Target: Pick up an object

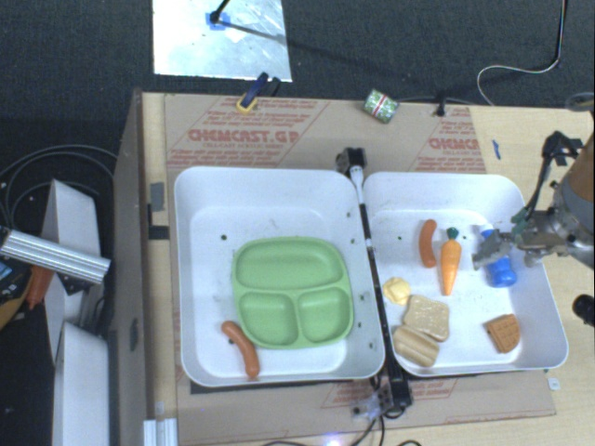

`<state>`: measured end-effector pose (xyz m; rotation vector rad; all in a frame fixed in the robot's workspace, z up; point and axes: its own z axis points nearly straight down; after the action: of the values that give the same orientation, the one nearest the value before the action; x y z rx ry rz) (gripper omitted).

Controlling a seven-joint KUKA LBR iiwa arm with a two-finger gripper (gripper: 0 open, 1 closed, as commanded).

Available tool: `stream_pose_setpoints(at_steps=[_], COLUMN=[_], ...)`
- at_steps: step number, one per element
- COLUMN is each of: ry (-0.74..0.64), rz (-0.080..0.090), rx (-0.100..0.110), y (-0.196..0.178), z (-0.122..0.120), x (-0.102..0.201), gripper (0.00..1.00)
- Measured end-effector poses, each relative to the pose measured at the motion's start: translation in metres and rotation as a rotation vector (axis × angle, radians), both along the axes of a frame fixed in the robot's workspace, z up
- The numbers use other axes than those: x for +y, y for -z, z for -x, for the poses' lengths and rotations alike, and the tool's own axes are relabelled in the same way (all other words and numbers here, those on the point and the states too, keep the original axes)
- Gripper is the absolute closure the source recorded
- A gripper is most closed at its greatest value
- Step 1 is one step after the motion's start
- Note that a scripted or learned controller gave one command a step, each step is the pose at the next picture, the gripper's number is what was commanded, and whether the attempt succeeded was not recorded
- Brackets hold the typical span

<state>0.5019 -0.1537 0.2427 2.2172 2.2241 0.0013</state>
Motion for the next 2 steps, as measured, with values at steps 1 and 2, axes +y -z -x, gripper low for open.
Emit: stream_pose_setpoints(at_steps=[1,2], ry=[0.0,0.0], rz=[-0.001,0.0], rx=[0.002,-0.001], y=[0.153,0.142], z=[-0.061,-0.063], x=[0.037,0.037], gripper=[0.0,1.0])
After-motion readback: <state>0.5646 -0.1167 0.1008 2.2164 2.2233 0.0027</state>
